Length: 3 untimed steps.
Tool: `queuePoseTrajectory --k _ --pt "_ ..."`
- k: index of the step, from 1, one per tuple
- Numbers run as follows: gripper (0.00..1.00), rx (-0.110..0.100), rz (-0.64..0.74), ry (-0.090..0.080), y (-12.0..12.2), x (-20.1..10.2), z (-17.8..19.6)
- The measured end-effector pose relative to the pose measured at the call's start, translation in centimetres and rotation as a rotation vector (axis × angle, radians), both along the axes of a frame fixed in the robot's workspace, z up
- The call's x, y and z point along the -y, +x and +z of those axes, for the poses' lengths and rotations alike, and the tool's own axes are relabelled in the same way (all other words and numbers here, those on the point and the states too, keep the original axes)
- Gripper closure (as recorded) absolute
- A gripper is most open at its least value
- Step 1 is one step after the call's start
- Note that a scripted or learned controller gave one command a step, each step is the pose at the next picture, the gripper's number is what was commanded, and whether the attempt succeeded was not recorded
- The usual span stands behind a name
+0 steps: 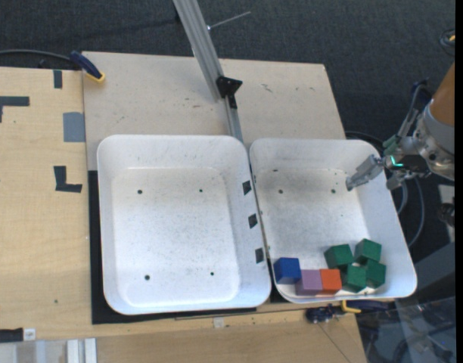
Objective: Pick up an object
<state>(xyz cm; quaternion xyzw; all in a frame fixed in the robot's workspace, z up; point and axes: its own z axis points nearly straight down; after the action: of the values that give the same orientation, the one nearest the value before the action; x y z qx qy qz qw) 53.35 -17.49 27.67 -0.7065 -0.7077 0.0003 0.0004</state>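
Task objects: a cluster of small blocks in the near right corner of the right bin (307,203). Blue block (287,269) sits at the cluster's left end, close to the bin's left wall. Purple block (312,280) is just right of it, touching the orange block (330,280). Those three run in a row roughly along the near wall, left to right. The green blocks (358,263) are bunched behind and to the right of the orange one, several packed tight together; I can't separate them cleanly enough to count. A small white piece shows among them, can't tell what it is. All blocks are near-cubic, so no real long axis on any one; the only elongation is the cluster itself, running along the near wall and thickening toward the right corner.

The rest of the right bin floor is bare white with dark specks. Left bin (171,225) sits beside it, walls touching along the middle seam.

My pincer (365,172) is over the far right part of the right bin, near its right wall, well apart from the blocks. A grey finger (362,175) slants down-left toward the bin floor. Nothing is between the fingers. I can't tell how far open they are from this angle. Green light shows on the wrist body just behind it.

A metal rail (201,40) runs diagonally across the bench behind the bins.
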Motion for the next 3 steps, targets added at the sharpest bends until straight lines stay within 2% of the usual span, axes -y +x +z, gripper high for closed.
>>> queuePoseTrajectory --k 2,3 --pt "0.00 -0.005 -0.001 0.001 -0.9 -1.0 -9.1" --pt "0.00 -0.008 -0.002 0.002 -1.5 -0.9 -15.5"
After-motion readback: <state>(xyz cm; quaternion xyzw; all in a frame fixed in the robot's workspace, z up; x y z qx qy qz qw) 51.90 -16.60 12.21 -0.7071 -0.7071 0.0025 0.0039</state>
